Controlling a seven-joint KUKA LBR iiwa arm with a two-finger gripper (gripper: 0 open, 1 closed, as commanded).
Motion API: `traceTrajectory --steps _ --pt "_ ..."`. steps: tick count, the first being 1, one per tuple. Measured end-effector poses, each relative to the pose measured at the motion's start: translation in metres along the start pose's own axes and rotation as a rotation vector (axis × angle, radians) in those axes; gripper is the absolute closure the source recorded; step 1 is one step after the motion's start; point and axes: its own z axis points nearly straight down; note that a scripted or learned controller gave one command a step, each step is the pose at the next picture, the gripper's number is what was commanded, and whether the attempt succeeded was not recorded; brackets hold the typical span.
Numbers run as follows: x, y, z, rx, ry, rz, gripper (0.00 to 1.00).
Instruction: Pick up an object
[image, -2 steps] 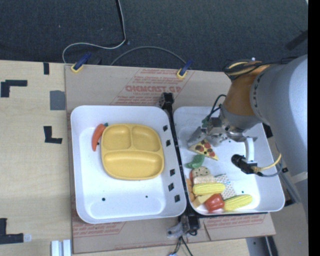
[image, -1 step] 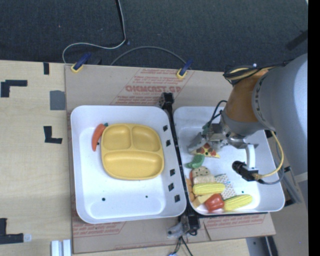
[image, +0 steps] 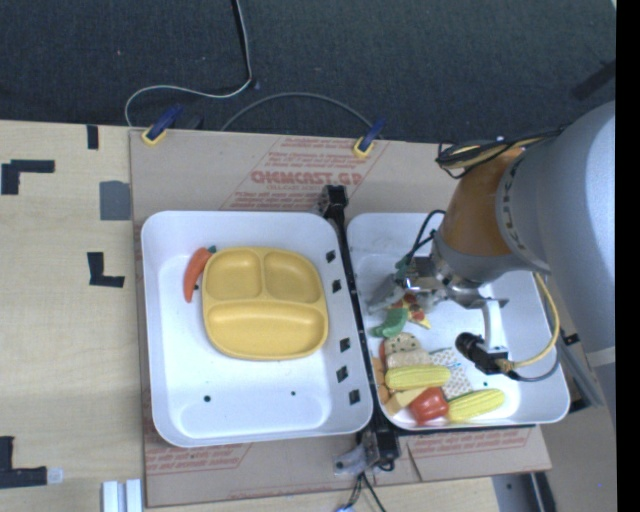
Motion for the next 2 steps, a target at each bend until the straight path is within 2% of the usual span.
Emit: traceTrajectory --steps 1,2 --pt "-0.025 0.022 0.000 -0.001 0.003 0.000 0.00" --pt "-0.023 0.022 -0.010 -0.001 0.003 0.000 1.00"
